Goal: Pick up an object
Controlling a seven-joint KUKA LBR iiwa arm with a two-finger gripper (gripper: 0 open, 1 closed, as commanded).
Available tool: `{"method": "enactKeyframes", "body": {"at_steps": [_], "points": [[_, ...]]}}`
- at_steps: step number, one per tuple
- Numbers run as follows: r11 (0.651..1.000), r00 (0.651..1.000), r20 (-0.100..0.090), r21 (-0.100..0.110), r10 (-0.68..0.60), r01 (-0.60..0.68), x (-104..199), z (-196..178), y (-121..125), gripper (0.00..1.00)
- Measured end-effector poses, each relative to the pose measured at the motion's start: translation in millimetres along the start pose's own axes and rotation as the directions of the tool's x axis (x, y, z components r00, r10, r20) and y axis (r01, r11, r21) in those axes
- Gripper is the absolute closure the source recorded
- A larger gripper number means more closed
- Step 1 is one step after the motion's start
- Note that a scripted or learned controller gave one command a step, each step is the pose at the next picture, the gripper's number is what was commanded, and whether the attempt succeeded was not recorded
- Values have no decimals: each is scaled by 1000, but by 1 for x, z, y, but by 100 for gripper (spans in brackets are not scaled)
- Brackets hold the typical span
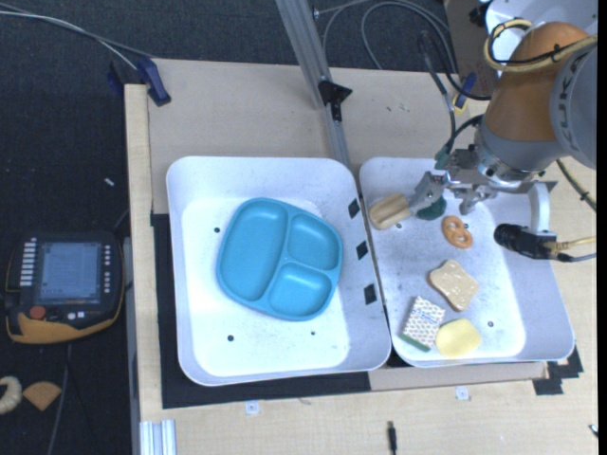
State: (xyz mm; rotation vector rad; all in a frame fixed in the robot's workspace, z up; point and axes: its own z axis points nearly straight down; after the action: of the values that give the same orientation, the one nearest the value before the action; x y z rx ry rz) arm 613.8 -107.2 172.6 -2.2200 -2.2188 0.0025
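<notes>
My gripper (446, 200) hangs over the back of the right bin (541, 335), and its two fingers stand apart, so it is open. A tan roll (387, 211) lies against the outer side of the left finger (423, 195), near the bin's left wall, not between the fingers. A small dark teal thing (432, 212) shows just below the gripper. A pretzel (456, 232) lies just in front of the right finger. Nearer the front lie a bread slice (453, 284), a speckled sponge (422, 322) and a yellow lump (457, 337).
The left bin (190, 254) holds a blue divided plate (280, 257). A metal post (308, 36) rises behind the bins. A handheld control pad (62, 282) lies off the bench at the left.
</notes>
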Motion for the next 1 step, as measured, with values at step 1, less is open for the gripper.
{"method": "enactKeyframes", "body": {"at_steps": [1], "points": [[1000,1000,0,1,-1,1,8,58,2,0]]}}
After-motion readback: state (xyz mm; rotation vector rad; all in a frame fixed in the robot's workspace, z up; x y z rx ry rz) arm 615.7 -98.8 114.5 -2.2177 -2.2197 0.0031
